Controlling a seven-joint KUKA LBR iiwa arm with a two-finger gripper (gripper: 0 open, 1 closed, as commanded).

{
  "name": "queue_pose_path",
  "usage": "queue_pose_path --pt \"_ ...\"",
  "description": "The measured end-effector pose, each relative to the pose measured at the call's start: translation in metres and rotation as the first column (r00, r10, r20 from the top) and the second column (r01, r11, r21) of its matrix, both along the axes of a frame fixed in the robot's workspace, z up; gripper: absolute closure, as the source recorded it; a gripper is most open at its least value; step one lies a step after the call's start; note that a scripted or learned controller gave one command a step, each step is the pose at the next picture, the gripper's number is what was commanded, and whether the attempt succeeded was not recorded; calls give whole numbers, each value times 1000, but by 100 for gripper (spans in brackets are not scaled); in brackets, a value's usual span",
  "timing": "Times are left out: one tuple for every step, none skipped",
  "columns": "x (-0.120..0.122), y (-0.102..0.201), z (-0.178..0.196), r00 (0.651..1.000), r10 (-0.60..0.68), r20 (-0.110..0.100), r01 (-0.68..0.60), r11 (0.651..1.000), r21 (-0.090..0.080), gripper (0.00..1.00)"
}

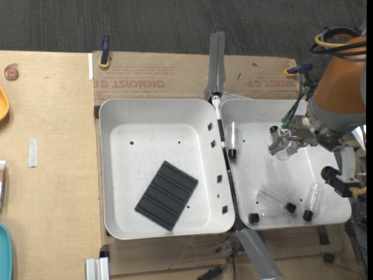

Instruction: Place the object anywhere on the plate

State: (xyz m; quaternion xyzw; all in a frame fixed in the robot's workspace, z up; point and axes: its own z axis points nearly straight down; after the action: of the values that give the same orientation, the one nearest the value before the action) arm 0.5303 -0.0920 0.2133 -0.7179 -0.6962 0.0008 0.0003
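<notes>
Camera view, from the near edge: you see the right bin [344,217] with clear tubes lying along its front. One tube [310,202] sits toward the front right corner, tilted, its black cap toward you. A second tube [273,199] lies just left of it, nearly flat along the front, and a loose black cap [253,217] rests near the front left corner. None of these touches the plate.

In the left bin [108,174] you find the plate [167,194], a dark ribbed slab lying flat and turned at an angle in the near half. Nothing lies on it.

Farther back, a third tube [231,140] lies beside the wall that the two bins share, on the right bin's side, cap toward you.

The pincer [284,143] hangs over the right bin's back half, well apart from the plate. Something clear shows under it, but you cannot tell how far it is open or whether it has hold of anything. The arm [344,89] rises behind it at the right.

Beyond the bins, cardboard [157,77] covers the bench [52,109].
</notes>
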Motion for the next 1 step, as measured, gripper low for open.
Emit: queue_pose_path --pt "87 67 98 913 408 0 -408 913 -1 100"
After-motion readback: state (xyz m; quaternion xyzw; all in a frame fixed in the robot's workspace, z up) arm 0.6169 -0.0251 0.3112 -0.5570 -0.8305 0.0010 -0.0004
